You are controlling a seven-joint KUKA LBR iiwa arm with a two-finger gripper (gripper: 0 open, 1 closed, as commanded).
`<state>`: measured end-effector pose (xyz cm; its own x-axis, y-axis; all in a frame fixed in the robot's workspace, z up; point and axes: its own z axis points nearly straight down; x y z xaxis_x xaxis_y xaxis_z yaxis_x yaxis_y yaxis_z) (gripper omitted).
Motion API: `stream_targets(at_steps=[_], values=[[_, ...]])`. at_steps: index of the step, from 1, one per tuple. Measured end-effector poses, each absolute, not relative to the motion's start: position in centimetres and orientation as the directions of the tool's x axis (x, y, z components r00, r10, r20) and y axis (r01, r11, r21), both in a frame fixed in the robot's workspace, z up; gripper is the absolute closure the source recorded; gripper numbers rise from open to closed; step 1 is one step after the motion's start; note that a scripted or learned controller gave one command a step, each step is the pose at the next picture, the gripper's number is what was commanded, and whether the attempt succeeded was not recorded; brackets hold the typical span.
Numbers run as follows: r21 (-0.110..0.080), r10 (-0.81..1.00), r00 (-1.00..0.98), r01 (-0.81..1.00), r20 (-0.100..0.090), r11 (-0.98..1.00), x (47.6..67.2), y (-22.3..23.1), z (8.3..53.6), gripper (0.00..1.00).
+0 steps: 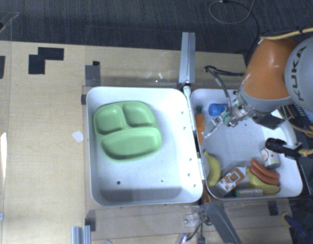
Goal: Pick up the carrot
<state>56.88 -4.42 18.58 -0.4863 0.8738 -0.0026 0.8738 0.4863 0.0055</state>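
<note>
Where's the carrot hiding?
The carrot is in the right bin, tucked against its left wall by the divider, with the blue thing to its upper right and the banana below it.

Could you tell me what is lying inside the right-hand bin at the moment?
The right bin holds a carrot by its left wall, a banana, a small carton, a hot dog and a blue item. The arm covers the bin's far right corner.

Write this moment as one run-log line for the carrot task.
arm: over right bin | gripper: fingers unclear | carrot: at bin's left wall, not held | left bin: green tray
</note>
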Motion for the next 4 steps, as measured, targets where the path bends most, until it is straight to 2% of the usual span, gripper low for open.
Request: stream_targets(at_steps=[1,2,3,4], values=[[0.007,0.81,-0.586,0.81,-0.004,0.586,62.4,-1.1,18.7,0.0],[0.008,0.894,-0.448,0.894,-0.004,0.448,62.4,-5.6,18.7,0.0],[0.004,0.976,-0.216,0.976,0.0,0.216,60.4,-2.0,18.5,0.0],[0.006,0.993,-0.121,0.993,-0.001,0.121,63.0,1.9,23.3,0.0]])
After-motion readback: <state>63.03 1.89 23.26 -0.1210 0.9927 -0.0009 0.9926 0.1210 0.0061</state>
